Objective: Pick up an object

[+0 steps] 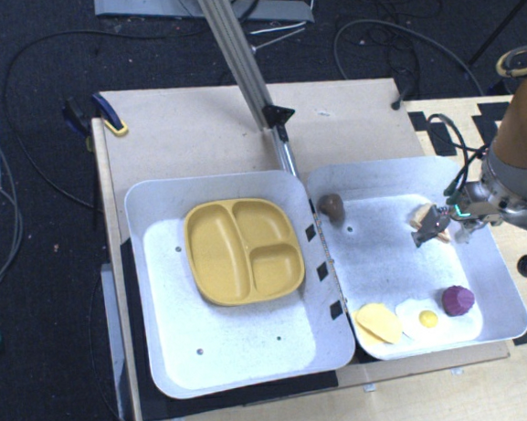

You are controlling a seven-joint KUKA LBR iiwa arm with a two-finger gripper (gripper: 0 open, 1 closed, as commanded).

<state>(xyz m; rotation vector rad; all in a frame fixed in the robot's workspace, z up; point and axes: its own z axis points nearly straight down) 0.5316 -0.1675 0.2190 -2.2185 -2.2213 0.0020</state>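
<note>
My gripper [430, 227] hangs over the right part of the right bin [376, 241], at the end of the grey arm with the orange band. A small tan shape [421, 215] shows right at its tip; whether it is a held object I cannot tell. A brown rounded object [332, 207] lies near the bin's far left corner. Along the bin's near edge lie a yellow slice [376, 322], a toy fried egg [420, 318] and a purple ball-like object [457, 300], all apart from the gripper.
The left bin [164, 333] holds a yellow divided plate [245, 251]. A metal pole [241, 60] slants down to the gap between the bins. Cables lie on the dark floor around the bench.
</note>
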